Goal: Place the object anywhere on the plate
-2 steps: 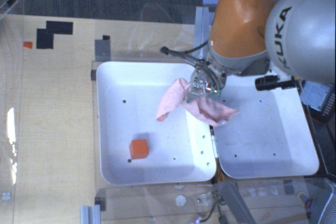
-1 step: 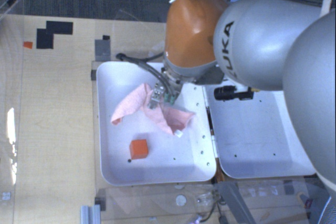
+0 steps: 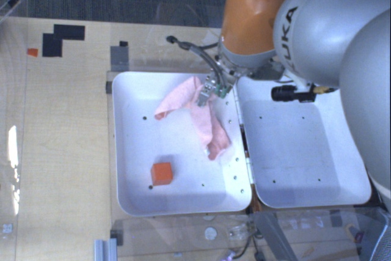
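Over the left bin's (image 3: 125, 150) upper right corner, right by the divide between the two bins, hung the gripper (image 3: 208, 92), reached in from the right on the big grey arm (image 3: 330, 40), orange band (image 3: 250, 9) up top, wrist angled down and leftward. Pinched between the fingers: the pink cloth (image 3: 201, 116), bunched at the top, draped down onto the bin floor in two trailing folds. Lower left in the same bin, well apart from the cloth, sat an orange block (image 3: 162, 173). Right bin (image 3: 305, 156) alongside, on the table (image 3: 61, 150).
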`<state>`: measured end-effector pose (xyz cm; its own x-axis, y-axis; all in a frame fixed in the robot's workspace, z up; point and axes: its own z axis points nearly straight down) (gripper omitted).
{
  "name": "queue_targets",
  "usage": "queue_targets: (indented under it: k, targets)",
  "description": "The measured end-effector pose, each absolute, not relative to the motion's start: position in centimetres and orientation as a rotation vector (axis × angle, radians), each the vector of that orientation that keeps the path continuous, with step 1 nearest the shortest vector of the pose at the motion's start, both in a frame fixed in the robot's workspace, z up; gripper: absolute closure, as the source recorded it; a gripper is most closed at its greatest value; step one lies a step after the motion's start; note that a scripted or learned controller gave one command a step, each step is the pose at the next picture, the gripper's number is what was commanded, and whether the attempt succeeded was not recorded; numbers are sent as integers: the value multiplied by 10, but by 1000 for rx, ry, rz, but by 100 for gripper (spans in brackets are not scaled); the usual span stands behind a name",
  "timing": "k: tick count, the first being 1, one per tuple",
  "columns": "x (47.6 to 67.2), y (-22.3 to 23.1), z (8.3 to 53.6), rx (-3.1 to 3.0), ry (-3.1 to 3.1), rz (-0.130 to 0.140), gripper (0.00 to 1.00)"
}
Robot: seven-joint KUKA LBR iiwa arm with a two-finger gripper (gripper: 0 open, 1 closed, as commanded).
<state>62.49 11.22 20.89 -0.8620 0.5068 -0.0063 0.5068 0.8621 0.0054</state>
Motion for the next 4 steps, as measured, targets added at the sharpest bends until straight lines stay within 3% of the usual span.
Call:
queue_targets:
  k: [1,2,3,4]
  targets:
    - [619,169,169,812,3030,5,100]
    - [594,214,113,400,3113,6,100]
    - [592,159,172,333,3115,6,100]
    - [639,88,187,398,3106,5,100]
